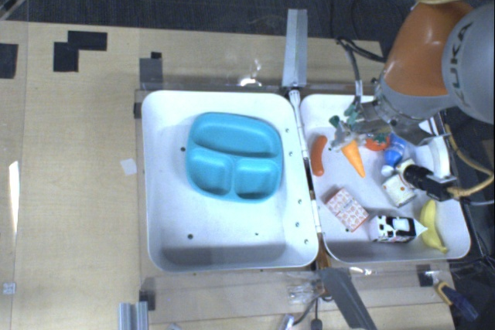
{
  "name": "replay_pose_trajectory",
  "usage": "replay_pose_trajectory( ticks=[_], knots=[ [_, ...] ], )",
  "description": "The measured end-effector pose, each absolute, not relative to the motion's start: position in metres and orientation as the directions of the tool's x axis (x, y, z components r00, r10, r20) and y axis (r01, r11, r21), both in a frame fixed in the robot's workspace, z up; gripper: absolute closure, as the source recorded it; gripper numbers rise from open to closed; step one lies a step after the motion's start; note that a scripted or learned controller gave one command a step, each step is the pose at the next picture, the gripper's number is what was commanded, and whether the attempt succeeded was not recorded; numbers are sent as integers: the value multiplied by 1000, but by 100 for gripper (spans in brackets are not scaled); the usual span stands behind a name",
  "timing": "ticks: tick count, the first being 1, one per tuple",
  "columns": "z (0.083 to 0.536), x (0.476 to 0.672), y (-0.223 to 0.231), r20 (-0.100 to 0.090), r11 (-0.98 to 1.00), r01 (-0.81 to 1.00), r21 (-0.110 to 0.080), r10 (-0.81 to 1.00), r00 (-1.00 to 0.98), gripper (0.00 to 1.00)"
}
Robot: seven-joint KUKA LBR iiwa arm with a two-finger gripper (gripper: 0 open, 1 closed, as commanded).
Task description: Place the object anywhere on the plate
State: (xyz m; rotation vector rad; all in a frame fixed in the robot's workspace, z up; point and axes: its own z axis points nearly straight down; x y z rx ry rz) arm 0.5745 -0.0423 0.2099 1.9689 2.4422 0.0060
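Worktop (69, 189): pale wood surface carrying two shallow white bins side by side.
Left bin (166, 243): holds a blue plate (232, 154) with three compartments, lying a little toward the far side of the bin; nothing lies on the plate.
Right bin (456, 243): holds a scatter of small toys.
Toys: an orange carrot (354, 158), a reddish sausage (318, 154) near the wall between the bins, a checked packet (346, 209), a black-and-white cow (396, 229), a yellow banana (430, 224), a small white carton (397, 189) and a blue piece (394, 154).
Arm (433, 50): reaches in from the right, its orange band above the far corner of the right bin.
Tool (352, 124): low over the far left part of the right bin, just beyond the thick end of the carrot. Whether its fingers are spread or pressed together cannot be told; they are small and mixed with green and dark detail.
Object to move: probably the carrot, since the tool is nearest it, though this is a judgement. The carrot lies on the bin floor, tip pointing toward the near side.
Step in hand: picking, not yet carrying; no toy is seen between the fingers.
Next move calls for: a firm pinch across the carrot's thick end, a lift clear of the wall between the bins, travel left, then release above any compartment of the plate.
Risk: the tapered carrot may slip out.
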Motion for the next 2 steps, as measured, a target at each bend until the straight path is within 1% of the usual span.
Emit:
replay_pose_trajectory(
  ticks=[1,2],
  knots=[
    [184,594,38,-1,296,955,4,955,-296,100],
    [185,594,38,-1,296,955,4,955,-296,0]
  ],
)
